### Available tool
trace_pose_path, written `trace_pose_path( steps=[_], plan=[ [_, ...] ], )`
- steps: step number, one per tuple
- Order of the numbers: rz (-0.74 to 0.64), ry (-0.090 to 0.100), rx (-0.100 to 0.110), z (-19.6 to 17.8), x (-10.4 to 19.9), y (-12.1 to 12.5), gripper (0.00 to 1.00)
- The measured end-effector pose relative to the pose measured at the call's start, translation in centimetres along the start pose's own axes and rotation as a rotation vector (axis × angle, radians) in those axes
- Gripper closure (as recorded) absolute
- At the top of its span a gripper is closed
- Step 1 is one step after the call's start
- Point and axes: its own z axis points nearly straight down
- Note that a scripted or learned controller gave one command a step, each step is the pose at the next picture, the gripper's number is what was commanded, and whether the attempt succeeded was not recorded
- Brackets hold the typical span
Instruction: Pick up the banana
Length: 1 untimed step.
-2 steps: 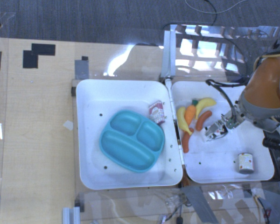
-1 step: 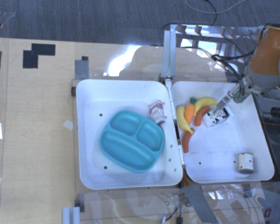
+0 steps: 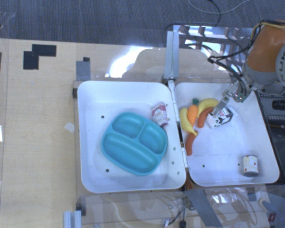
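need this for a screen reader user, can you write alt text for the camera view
A grey robot arm's gripper reaches from the right into the right-hand shallow white bin, beside a cluster of yellow bananas, an orange toy carrot and a small black-and-white carton. The left-hand white bin holds a blue divided plastic plate.

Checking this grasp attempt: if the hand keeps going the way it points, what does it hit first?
Probably the black-and-white carton under the hand, not the banana just beyond; depth is unclear.

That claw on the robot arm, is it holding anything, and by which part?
It cannot be told. The gripper is low in the right bin, beside the banana and a small carton.
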Motion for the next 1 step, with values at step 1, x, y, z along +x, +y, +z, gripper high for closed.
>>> trace_pose_path(
  steps=[1],
  plan=[
    [-0.005,-0.029,-0.018,-1.24,-0.34,0.66,1.0]
  ],
)
